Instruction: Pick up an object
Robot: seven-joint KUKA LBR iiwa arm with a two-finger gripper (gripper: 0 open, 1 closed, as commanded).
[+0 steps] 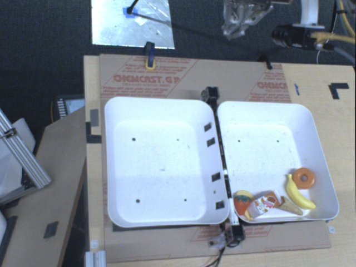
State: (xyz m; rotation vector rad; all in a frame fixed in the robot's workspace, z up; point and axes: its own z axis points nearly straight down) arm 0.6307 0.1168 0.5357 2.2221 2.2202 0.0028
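Note:
The right bin holds a cluster of small things along its front edge. A yellow banana lies at the front right, with an orange doughnut-like ring just behind it. A round orange and red fruit sits at the front left corner, beside a white and red packet and a tan cone-shaped piece. My gripper hangs high at the top of the camera view, far behind the bins and well away from all of them. Nothing shows between its fingers.
The left bin stands beside the right one, with black clips along the shared rim. A shiny metal sheet lies on the dark floor behind the bench. An aluminium rail leans at the far left.

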